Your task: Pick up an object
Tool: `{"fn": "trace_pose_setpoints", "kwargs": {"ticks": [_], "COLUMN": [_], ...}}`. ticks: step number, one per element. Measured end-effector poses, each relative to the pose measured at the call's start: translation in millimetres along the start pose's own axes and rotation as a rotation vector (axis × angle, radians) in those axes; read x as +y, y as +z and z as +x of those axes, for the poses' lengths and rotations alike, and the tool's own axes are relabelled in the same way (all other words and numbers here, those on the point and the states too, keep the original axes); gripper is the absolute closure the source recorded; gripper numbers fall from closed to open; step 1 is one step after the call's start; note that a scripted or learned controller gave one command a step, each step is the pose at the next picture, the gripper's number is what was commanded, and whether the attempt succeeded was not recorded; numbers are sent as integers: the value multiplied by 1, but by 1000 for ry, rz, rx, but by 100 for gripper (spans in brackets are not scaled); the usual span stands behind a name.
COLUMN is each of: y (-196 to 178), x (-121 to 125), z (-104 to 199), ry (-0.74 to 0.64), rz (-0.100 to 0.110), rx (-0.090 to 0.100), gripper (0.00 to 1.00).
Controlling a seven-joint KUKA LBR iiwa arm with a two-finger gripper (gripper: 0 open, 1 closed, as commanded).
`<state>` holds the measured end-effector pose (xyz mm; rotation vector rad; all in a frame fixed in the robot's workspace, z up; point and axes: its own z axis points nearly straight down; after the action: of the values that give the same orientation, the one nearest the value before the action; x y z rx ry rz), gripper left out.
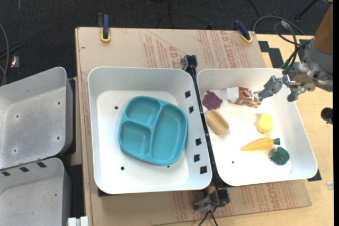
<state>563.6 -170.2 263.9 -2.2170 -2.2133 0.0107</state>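
My gripper [280, 90] hangs open over the far right part of the right bin [304, 129], nothing between its fingers. Its left fingertip sits just right of a brown and white spotted toy [246, 97]. Further objects lie in this bin: a purple grape bunch [212, 99], a tan bread roll [217, 122], a yellow piece [265, 123], an orange carrot [258, 144] and a green broccoli piece [279, 155].
The left bin [100, 114] holds a turquoise divided plate [153, 129]. Black clips line the divider between the bins. White panels [32, 114] lie off the bench to the left. Cardboard covers the bench under both bins.
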Motion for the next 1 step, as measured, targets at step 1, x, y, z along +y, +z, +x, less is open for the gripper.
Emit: {"fn": "trace_pose_setpoints", "kwargs": {"ticks": [1], "y": [-6], "x": [2], "z": [0], "ry": [-3], "rz": [-11], "rx": [-2], "gripper": [0]}}
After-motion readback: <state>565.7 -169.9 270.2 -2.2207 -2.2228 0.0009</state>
